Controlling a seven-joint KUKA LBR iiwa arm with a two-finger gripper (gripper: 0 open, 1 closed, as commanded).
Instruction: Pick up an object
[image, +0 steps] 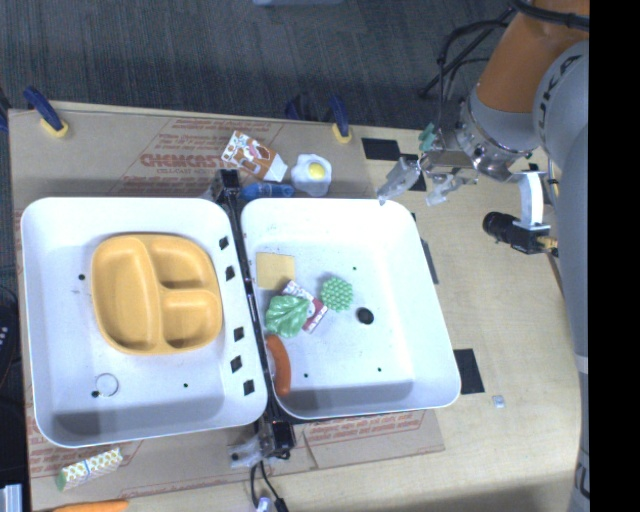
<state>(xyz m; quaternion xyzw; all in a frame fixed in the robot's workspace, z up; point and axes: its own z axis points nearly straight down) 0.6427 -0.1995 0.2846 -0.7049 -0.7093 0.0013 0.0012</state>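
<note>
Gripper (411, 183) above right bin's (425, 300) far right corner, fingers spread open, holding nothing. Green leafy toy (287, 315) near bin's left edge, well apart, toward left and near side. Long axis roughly along that edge.

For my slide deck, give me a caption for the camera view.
Gripper open above the right bin's far corner; yellow tray in the left bin.

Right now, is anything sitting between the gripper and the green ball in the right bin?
Nothing visible blocks it. The gripper hangs above the right bin's far right corner, and the bin floor between there and the green ball is bare. The nearest things, a small black disc and a leafy green piece, lie off that line.
</note>
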